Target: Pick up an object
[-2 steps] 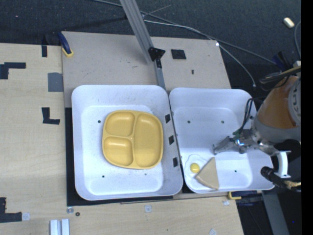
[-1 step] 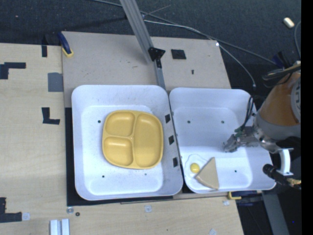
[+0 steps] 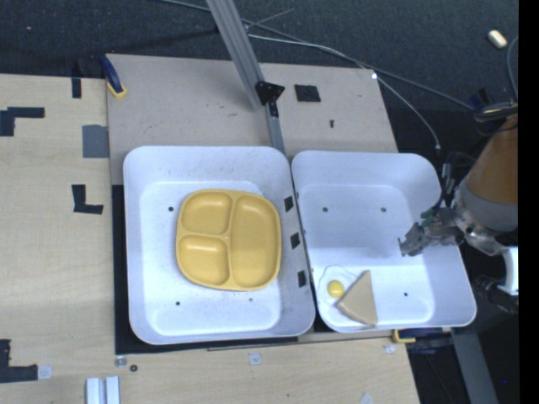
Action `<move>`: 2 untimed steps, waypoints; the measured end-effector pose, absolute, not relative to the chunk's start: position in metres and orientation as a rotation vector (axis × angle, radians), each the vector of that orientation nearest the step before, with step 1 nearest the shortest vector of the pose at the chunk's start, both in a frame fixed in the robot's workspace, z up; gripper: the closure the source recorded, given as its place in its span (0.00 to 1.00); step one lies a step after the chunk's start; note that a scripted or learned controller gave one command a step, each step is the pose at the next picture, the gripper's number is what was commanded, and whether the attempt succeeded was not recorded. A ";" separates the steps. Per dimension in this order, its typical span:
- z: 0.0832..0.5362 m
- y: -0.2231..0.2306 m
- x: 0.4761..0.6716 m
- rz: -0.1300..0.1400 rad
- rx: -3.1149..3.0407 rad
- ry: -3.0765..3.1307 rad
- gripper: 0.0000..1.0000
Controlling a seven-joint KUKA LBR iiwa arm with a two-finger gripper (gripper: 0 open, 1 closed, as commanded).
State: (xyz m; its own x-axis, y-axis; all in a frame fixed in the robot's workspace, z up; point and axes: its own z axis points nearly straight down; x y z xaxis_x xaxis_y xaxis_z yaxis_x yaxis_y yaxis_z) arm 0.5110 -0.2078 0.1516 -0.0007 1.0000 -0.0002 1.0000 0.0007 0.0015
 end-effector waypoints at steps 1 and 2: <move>0.205 -0.218 0.512 0.002 2.218 2.219 1.00; 0.258 -0.219 0.514 0.003 2.216 2.220 1.00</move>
State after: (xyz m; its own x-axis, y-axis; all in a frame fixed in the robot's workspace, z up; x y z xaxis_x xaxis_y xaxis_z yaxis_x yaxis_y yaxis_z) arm 0.5135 -0.2185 0.2577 -0.0020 1.0000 -0.0023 1.0000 0.0020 0.0049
